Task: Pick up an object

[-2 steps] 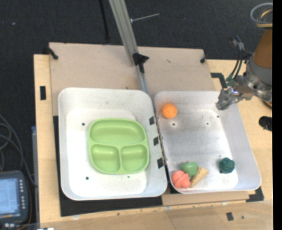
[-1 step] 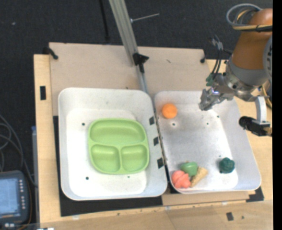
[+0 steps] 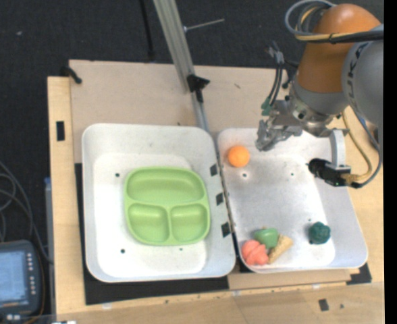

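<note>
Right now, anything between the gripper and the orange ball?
No. In the camera view, only bare white bin floor separates the gripper from the orange ball.

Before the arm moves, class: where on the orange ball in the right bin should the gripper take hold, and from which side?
Grip the orange ball across its widest middle, coming straight down from above. It is round, so no side is better by shape, but it lies close to the right bin's left wall, which probably crowds a sideways approach. The gripper hangs just to its right.

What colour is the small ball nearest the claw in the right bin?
Orange. The ball shows plainly in the camera view, just left of the claw.
</note>
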`<state>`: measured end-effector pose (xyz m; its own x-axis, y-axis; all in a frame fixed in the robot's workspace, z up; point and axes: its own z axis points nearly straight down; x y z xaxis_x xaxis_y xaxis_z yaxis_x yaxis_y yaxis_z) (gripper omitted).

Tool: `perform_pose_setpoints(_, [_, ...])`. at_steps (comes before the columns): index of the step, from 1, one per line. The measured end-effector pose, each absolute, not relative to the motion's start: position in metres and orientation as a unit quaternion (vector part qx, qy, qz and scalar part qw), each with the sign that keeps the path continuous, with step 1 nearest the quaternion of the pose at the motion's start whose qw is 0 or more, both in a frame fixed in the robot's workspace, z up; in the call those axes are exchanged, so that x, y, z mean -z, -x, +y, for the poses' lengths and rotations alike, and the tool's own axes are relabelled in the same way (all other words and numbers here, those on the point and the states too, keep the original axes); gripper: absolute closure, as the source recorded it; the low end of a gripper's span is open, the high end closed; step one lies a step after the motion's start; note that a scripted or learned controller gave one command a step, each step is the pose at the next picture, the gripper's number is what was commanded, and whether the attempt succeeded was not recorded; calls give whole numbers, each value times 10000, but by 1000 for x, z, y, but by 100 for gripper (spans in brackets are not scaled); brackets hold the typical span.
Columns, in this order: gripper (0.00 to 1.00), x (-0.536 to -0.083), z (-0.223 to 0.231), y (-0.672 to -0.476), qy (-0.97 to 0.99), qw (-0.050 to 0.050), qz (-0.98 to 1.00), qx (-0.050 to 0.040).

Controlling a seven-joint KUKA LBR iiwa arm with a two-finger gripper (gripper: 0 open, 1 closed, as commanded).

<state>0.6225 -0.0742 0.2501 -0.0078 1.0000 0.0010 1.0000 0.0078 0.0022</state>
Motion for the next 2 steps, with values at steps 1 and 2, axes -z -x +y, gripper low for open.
perform_pose_setpoints(1, [100,-243,-19,-614,-7046,-3,7096,-3])
perform_pose_setpoints(2, [100,-253,33,-614,-7041,2,7101,-13])
